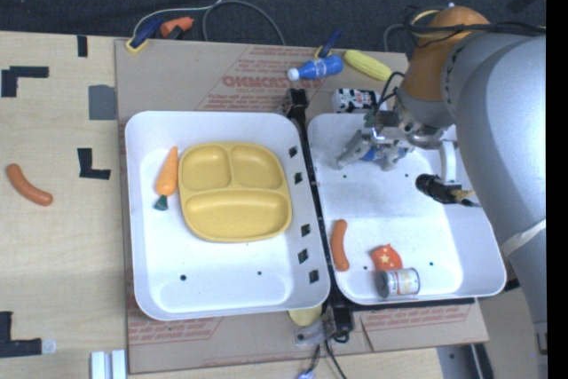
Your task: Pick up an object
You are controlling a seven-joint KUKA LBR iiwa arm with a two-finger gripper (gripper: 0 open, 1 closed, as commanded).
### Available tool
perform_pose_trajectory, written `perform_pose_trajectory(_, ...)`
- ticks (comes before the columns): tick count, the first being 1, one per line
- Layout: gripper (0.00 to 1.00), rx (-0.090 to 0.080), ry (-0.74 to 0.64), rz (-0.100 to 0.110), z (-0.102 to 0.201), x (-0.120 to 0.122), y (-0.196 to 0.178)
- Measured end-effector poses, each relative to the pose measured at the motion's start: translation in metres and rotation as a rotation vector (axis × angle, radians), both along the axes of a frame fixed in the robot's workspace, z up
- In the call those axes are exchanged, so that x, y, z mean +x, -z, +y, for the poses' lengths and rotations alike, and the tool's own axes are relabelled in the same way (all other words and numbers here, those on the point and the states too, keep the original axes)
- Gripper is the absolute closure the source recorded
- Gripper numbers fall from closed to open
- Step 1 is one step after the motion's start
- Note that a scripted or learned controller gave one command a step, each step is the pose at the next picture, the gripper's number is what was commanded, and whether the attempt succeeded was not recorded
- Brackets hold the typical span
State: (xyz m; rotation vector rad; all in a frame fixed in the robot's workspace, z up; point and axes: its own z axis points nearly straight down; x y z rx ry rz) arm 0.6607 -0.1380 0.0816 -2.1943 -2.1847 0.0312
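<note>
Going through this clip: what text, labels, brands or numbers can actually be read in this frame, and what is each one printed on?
Red lettering on the cardboard sheet behind the bins: printed upside down to the camera, too blurred to read with confidence.
Label on the small can in the right bin: too small to read.
Black-and-white patterned item behind the right bin: no legible characters.
Blue bottle: no text discernible.
No text is readable.

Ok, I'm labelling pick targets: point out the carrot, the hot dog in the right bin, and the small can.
carrot (167, 172): camera view, middle of its orange body, left bin.
hot dog (339, 245): camera view, mid-length, right bin.
small can (398, 282): camera view, its side, right bin's near edge.
</note>
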Motion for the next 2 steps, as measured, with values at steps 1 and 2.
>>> perform_pose_trajectory(1, 0.0, 0.005, -0.001, 0.0, -0.014, 0.0, 0.0)
perform_pose_trajectory(2, 0.0, 0.002, -0.002, -0.001, -0.025, 0.0, 0.0)
